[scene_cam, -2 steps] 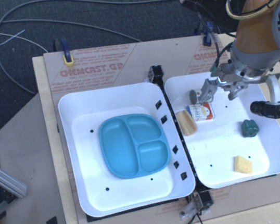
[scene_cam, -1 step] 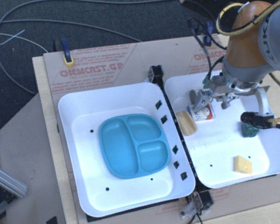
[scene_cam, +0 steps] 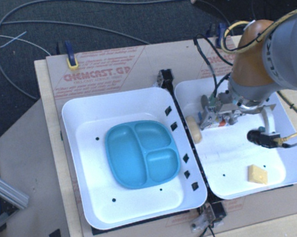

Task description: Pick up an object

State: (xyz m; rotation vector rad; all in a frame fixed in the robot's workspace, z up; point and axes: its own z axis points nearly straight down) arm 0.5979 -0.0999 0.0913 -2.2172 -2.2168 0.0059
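Observation:
My gripper [scene_cam: 213, 115] hangs low over the upper left part of the right bin [scene_cam: 292, 176]. A tan, rounded object [scene_cam: 195, 130] lies just to its left, against the bin's left wall. A small red piece [scene_cam: 225, 123] shows right beside the gripper's metal parts. A yellow block [scene_cam: 257, 174] rests near the front of the same bin, well apart from the gripper. I see nothing held in the gripper.
The left bin [scene_cam: 81, 153] holds a blue divided plate [scene_cam: 142, 153]. Black clips run along the wall between the two bins [scene_cam: 182, 137]. A black connector with a yellow cable [scene_cam: 264, 137] hangs from the arm over the right bin.

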